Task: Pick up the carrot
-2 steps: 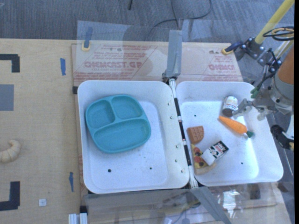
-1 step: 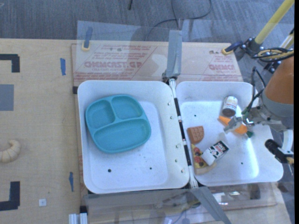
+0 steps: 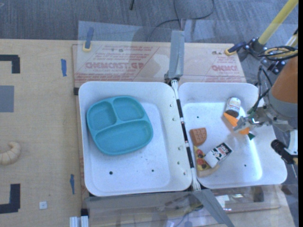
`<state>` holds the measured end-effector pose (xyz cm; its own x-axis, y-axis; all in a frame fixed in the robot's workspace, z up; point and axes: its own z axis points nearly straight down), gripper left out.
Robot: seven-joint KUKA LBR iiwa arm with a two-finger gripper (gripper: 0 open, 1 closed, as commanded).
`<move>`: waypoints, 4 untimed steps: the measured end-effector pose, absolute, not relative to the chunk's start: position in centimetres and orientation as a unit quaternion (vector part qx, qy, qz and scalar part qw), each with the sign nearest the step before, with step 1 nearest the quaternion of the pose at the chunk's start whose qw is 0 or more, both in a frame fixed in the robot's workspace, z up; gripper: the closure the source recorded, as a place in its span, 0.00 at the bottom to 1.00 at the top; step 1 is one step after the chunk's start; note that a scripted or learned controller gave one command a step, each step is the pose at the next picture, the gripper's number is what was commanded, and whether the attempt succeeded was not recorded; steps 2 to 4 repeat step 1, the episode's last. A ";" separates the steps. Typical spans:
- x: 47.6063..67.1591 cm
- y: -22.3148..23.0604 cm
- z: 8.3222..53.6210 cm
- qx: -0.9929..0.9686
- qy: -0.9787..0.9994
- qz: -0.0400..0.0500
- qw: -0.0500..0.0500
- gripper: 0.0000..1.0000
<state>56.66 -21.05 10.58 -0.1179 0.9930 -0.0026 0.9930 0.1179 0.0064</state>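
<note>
You've got the carrot [image 3: 234, 123] at the right side of the frame, in the right bin [image 3: 270, 171], just below the small bottle [image 3: 232, 106], its long axis running from upper left down to lower right toward the bin's right wall. The gripper [image 3: 249, 122] sits right on the carrot's lower-right end, fingers clamped on it, orange showing on both sides. The teal divided plate [image 3: 119, 124] lies in the left bin [image 3: 94, 174].
</note>
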 end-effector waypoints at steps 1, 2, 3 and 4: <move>60.6 -11.2 21.1 0.650 0.760 0.001 0.001 1.00; 60.6 -11.2 21.1 0.650 0.760 0.001 0.001 1.00; 60.6 -11.2 21.1 0.650 0.760 0.001 0.001 1.00; 60.6 -11.2 21.1 0.650 0.760 0.001 0.001 1.00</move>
